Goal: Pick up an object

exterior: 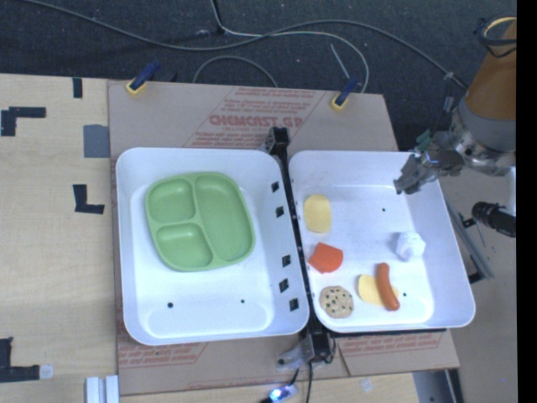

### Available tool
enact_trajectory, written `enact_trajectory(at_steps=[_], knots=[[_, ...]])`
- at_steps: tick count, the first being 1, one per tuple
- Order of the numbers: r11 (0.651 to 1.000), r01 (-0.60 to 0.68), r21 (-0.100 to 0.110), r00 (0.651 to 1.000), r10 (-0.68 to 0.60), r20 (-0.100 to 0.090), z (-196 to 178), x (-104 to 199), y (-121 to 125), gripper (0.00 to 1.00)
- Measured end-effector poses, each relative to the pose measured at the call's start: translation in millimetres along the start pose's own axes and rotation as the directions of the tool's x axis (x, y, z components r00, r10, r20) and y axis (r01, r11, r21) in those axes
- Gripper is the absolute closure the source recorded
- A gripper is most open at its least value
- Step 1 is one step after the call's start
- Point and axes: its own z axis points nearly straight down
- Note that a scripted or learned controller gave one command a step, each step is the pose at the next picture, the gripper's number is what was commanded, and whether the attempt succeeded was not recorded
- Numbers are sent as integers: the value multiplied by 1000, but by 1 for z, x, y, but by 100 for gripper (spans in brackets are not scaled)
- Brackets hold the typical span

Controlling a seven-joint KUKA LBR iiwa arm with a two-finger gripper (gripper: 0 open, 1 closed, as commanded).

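Since only the camera view is available, I log from it: hand sits over the upper right rim of the right bin, finger state indeterminate, nothing visibly held. Within that bin lie a yellow piece, orange wedge, cookie, sausage and white lump. Judgement: pick not yet begun; approach, grasp, lift all remain.

My arm comes in from the right, orange band up top, wrist angled down and to the left. The gripper hangs over the right bin's far right corner, nothing between its fingers as far as I can make out.
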Motion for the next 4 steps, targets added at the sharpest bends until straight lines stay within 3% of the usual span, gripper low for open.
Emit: enact_trajectory(at_steps=[4], knots=[[1000, 0, 1, 1000, 0, 0, 19, 223, 3, 100]])
